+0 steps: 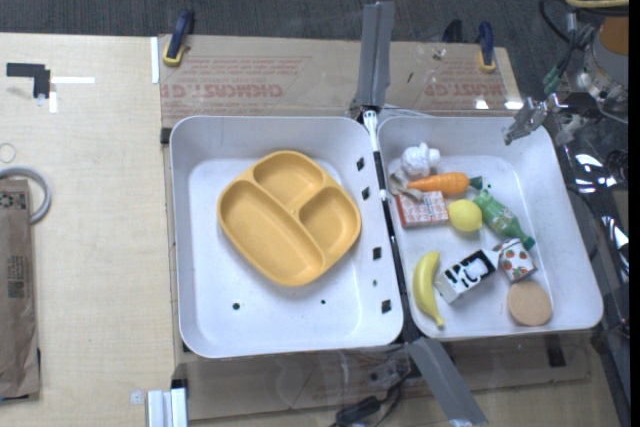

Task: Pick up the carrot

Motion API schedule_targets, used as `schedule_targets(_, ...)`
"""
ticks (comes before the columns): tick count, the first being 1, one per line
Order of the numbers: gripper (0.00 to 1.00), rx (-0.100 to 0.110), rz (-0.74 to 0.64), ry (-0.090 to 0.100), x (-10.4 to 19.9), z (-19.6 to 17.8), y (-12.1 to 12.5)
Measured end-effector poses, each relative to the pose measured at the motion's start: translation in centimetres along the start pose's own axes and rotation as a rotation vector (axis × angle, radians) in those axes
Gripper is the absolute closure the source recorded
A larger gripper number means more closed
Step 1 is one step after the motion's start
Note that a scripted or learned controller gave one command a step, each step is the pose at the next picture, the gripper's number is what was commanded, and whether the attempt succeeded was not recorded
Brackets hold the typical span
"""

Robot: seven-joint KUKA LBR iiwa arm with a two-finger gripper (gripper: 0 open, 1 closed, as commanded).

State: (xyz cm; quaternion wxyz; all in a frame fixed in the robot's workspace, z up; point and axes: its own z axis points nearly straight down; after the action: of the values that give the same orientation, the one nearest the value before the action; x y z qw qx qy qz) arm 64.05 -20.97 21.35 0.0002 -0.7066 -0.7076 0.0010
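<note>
The orange carrot point(440, 183) lies on its side in the upper middle of the right bin point(560, 205), its green top pointing right. It rests just below a small white toy point(420, 158) and above a red box point(422, 208). The arm enters at the top right, and my gripper point(528, 118) hangs over the bin's far right corner, well up and to the right of the carrot and apart from it. Nothing is seen held in it.
Around the carrot lie a lemon point(465, 216), a green bottle point(497, 213), a banana point(428, 287), a black-and-white carton point(468, 275), a strawberry-print item point(517, 261) and a brown disc point(529, 304). The left bin point(200, 245) holds a yellow divided plate point(290, 215).
</note>
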Motion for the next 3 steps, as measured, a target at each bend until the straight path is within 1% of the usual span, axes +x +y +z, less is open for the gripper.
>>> schedule_targets(1, 0.00, -0.002, -0.374, 0.000, 5.4, 7.0, 1.0)
schedule_targets(2, 0.00, 0.020, -0.095, 0.000, 8.9, 11.0, 1.6)
schedule_targets(3, 0.00, 0.003, -0.195, -0.002, 10.6, 11.9, 0.5)
